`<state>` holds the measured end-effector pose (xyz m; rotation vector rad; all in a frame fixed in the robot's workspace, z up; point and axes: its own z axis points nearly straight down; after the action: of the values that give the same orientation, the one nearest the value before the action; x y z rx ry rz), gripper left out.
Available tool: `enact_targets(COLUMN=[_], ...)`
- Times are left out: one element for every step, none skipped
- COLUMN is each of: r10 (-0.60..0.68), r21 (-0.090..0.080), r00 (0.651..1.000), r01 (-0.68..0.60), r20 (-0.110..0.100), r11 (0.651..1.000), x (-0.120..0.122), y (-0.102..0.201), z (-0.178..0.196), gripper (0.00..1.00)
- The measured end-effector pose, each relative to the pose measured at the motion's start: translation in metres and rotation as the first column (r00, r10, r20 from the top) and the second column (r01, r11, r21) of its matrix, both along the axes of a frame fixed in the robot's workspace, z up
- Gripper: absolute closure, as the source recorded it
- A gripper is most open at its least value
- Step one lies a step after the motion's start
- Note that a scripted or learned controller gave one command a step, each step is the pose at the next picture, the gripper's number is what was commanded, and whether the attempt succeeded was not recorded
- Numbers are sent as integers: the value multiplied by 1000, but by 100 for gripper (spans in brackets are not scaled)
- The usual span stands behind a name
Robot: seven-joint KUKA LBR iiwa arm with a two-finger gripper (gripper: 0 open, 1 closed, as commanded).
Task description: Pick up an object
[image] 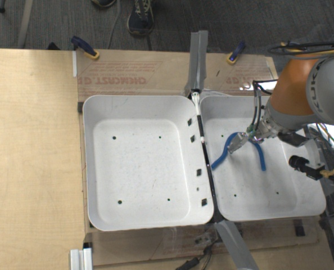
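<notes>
Here the gripper (250, 138) is hanging over the right bin (279, 207), just above a blue tool (230, 146). Whether it is gripping anything, I cannot tell.

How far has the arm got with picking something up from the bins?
Done: the arm has reached into the right bin, and its pincer sits at the top of a blue object. In hand: the grasp itself; whether the object is held can't be told. Left: lifting it, since its lower end looks to be near the bin floor.
</notes>
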<state>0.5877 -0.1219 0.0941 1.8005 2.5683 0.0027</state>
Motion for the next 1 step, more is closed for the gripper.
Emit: enact_targets(r10=[-167], r21=[0], r00=[986], r01=[167], r20=[-6], r11=[986], x=[-72], y=[-101], z=[44], gripper=[0])
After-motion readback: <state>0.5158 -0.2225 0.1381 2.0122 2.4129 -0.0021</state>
